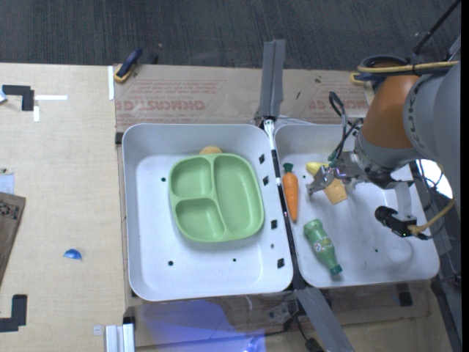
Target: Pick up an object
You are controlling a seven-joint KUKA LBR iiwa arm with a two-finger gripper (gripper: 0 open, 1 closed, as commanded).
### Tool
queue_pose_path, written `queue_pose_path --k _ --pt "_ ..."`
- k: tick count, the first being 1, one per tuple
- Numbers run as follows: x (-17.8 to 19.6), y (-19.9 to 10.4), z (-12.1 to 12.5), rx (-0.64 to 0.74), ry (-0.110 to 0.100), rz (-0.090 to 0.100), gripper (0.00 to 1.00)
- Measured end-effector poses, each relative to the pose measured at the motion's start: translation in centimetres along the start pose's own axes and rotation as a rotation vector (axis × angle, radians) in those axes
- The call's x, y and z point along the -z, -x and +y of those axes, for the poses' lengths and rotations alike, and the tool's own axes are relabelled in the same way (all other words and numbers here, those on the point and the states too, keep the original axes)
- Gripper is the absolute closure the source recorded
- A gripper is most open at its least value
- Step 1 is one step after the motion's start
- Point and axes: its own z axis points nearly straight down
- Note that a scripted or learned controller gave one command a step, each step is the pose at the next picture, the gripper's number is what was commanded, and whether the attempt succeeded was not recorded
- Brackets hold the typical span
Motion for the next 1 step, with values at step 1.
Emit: queue_pose_path --k 1 --pt "0.55 0.14 -0.04 0.001 -0.005 -0.001 1.00"
